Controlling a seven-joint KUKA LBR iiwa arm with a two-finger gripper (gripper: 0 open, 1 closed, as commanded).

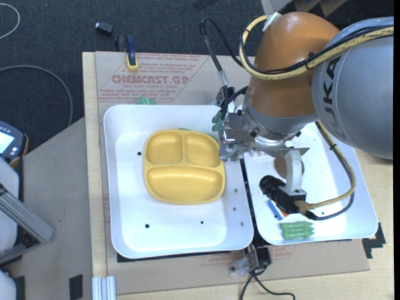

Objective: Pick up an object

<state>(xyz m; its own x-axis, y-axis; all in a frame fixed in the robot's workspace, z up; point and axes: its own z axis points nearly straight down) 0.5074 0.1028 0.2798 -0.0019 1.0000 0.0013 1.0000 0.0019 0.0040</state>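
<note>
Nearest, a green ridged piece [294, 230] lies at the front edge of the right bin [353, 214], the yellow divided plate [185, 166] sits midway in the left bin [125, 192], and beyond, the arm [284, 67] overhangs the gripper [232, 141] (open or closed, I cannot tell) by the bins' shared rim.

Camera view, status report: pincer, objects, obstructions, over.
Pincer at the bins' shared edge. Yellow divided plate in left bin, green ridged piece in right bin. Arm covers much of right bin.
</note>
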